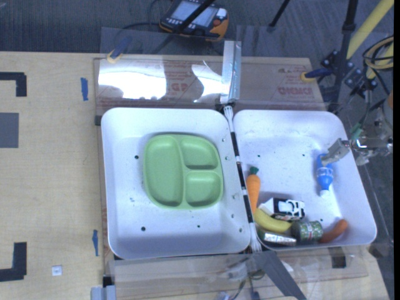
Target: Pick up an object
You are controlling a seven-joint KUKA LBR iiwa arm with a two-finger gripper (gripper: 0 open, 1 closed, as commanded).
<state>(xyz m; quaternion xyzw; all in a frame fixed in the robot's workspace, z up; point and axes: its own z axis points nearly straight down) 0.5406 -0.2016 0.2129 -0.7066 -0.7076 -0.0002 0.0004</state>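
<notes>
The right bin (pixel 281 130) holds several objects. A blue bottle (pixel 324 175) lies near its right wall. An orange carrot (pixel 252 189) rests against the divider on the left. Along the front wall lie a yellow banana (pixel 270 220), a black and white toy (pixel 287 208), a green can (pixel 307 231) and a reddish sausage-shaped piece (pixel 336 229). The banana, toy and can touch each other.
The left bin (pixel 119 142) holds a green divided plate (pixel 183 170). A small grey metal piece (pixel 340 147) sits at the right bin's right rim, just above the blue bottle. Cables and stands crowd the area beyond the right edge (pixel 372 74).
</notes>
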